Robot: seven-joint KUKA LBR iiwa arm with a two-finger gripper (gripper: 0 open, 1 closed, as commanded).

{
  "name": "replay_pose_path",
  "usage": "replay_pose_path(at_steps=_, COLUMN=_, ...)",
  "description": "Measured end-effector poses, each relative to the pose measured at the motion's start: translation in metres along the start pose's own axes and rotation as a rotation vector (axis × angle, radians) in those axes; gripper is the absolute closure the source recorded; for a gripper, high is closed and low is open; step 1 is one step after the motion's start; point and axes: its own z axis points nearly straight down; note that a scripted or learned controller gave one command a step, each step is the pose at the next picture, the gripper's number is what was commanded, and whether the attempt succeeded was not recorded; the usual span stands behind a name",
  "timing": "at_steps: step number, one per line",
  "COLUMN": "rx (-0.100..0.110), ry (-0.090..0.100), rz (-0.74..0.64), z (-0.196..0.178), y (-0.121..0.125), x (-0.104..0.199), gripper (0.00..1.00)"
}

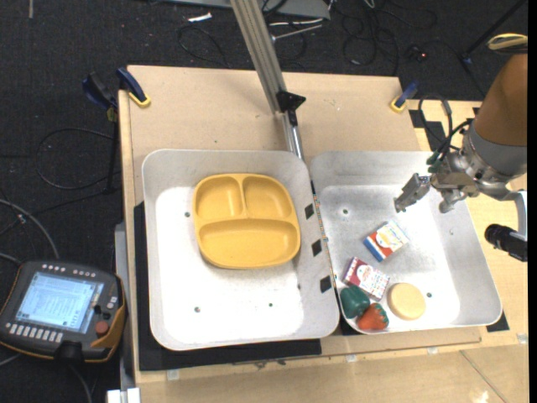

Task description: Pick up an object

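No printing can be read on anything: the small white carton [387,240] carries orange and blue markings too blurred to make out, and the small red-and-white packet [367,277] shows a pale picture panel but no legible words. Two shallow white bins sit side by side on the bench [210,107]. The left bin [168,309] holds one thing, a yellow three-compartment plate [247,220] lying flat toward the bin's far half, nearer its right wall than its left. The right bin [470,292] holds five small things, all gathered toward its near edge and near-left corner: one white carton about mid-bin, one red-and-white packet just nearer than it, one round tan disc [407,300] to the right of the packet, one dark green piece [353,300] and one red piece [373,316] tucked in the near-left corner, touching each other. The gripper [428,196] hangs over the far right part of the right bin, well apart from every one of these objects; its two fingers stand spread apart with nothing between them. One handheld control pendant [59,305] with a lit screen lies off the bench's left edge, and one slanted metal pole [262,44] rises from the bench's far side.
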Motion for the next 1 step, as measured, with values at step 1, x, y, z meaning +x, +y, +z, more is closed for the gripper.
replay_pose_path(at_steps=1, rx=0.000, ry=0.000, rz=0.001, z=-0.0001, y=0.0000, x=0.0000, gripper=0.00)
